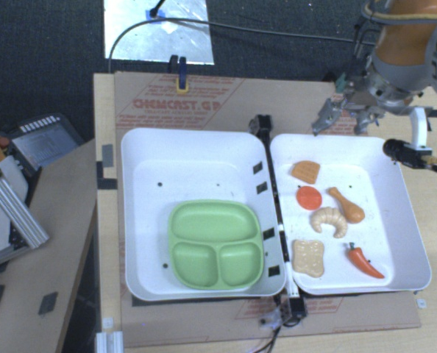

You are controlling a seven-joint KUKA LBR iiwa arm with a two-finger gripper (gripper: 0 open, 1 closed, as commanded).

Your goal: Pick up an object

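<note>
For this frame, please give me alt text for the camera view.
The gripper hangs open above the far edge of the right bin, which holds six toy foods, among them a croissant and a red chili. The left bin holds a green divided plate.

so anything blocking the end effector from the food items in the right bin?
Nothing visible. The end effector hangs above the right bin's far rim. The cracker, tomato slice, drumstick, croissant, biscuit and chili lie uncovered on the bin floor, open from above.
</note>
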